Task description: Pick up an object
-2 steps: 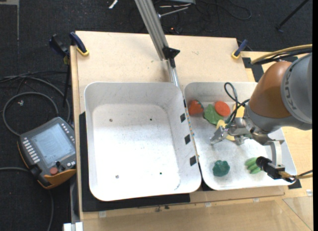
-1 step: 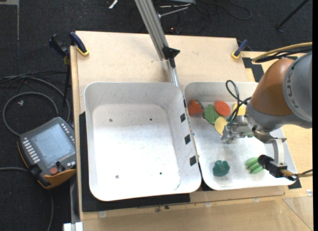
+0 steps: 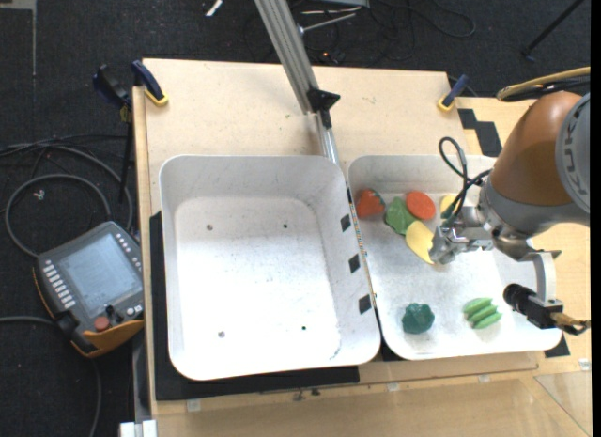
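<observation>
Camera view, looking down on the bench at a slant.

Item 1: arm point(image 3: 540, 167), grey with orange band, reaching in from the right over the right bin point(image 3: 451, 349). Its gripper point(image 3: 439, 249) hangs low at the yellow object point(image 3: 420, 239), apparently touching or just above its right end. Whether the claw is spread, pressed together or pinching anything cannot be told; the wrist body and cables hide it.

Item 2: contents of the right bin. Clustered near the upper left: a red-orange round piece point(image 3: 370, 204) close to the divider wall, a green leafy piece point(image 3: 398, 214) just beside it, an orange round piece point(image 3: 420, 206) touching or overlapping the green one, and the yellow object directly below them. Well apart, toward the near edge: a dark green lump point(image 3: 418, 317) and a light green ribbed piece point(image 3: 482, 312).

Item 3: left bin point(image 3: 188, 181), white, speckled.

Item 4: surroundings. Slanted metal pole point(image 3: 286, 36) ending near the bins' shared edge; handheld control pendant point(image 3: 89, 285) on the floor at left.

Risk assessment (judgement): the likely target is the yellow object. It sits tight against the green leafy piece, so a descending claw could land on two things at once, or push the yellow one aside. Its smooth, curved form may squirt out sideways under a pinch. A grip taken at the end rather than the middle may let it tip and drop on lifting.
</observation>
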### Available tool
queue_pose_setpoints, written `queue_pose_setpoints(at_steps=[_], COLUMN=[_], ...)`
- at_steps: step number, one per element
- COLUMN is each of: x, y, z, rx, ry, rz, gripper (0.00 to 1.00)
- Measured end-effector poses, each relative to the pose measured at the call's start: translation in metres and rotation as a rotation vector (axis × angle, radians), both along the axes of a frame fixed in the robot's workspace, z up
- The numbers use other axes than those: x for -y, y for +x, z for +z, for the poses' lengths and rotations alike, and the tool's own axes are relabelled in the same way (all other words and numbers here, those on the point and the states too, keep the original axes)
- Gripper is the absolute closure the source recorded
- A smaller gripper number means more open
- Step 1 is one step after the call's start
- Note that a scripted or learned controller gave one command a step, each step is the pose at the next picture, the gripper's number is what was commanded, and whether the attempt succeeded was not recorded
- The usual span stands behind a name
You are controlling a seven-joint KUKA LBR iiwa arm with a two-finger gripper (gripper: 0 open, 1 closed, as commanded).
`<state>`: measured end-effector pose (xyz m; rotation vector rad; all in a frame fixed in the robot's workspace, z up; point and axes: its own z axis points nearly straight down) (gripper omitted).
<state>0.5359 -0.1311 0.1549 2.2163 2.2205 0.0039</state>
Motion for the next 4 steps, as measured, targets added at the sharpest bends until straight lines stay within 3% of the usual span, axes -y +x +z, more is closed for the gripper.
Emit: queue_pose_setpoints(at_steps=[2, 4], x=[0.001, -0.112], y=[0.004, 0.037], z=[0.096, 0.092], rx=[0.002, -0.003], ry=[-0.001, 0.003], rz=[0.002, 0.006], gripper=[1.0, 1.0])
